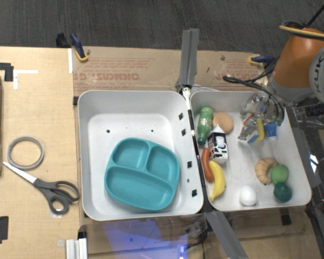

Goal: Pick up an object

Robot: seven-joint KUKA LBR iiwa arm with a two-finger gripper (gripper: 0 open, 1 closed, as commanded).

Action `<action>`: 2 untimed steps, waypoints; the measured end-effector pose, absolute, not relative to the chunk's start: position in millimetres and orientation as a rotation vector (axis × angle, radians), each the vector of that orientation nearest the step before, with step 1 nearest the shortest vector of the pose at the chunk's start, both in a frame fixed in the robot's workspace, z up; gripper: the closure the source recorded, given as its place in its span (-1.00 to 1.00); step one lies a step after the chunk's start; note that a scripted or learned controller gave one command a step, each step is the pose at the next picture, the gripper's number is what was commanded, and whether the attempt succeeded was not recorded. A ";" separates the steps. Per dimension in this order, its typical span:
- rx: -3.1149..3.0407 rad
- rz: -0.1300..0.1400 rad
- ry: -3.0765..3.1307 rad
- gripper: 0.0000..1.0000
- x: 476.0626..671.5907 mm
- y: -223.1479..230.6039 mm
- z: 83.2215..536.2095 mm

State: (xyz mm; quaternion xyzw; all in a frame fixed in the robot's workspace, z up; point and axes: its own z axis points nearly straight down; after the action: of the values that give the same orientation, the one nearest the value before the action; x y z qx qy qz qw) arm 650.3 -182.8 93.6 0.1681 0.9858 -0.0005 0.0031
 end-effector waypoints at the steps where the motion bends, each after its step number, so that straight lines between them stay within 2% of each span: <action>1: 0.522 -0.003 3.085 1.00 652.2 -182.5 105.0; 2: 0.600 -0.001 3.078 1.00 610.1 -181.4 235.1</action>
State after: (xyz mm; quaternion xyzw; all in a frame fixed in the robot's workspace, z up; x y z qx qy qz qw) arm 610.1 -181.4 235.1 0.1913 0.9815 -0.0004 0.0026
